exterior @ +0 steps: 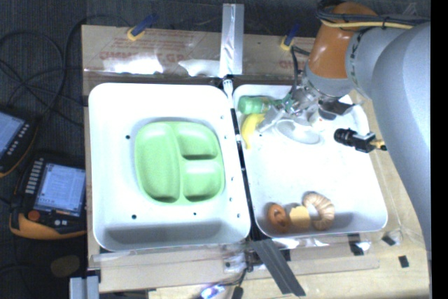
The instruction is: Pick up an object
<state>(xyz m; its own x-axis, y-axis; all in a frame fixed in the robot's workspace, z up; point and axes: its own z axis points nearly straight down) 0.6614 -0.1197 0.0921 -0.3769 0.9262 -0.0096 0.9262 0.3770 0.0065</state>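
Observation:
My gripper [292,108] hangs low over the back of the right bin [350,178], under the orange band of the arm. A green object [250,105] lies just to its left in the bin's back left corner. A yellow banana [250,128] lies right below that, against the left wall. A clear, glassy object [302,131] lies directly under and in front of the gripper; whether they touch is unclear. Nothing shows as lifted.
Three brown and tan pastry-like pieces [301,212] lie near the right bin's front wall. The left bin [112,150] holds a green divided plate [180,160]. A black fitting [355,139] sticks out by the right bin's right rim.

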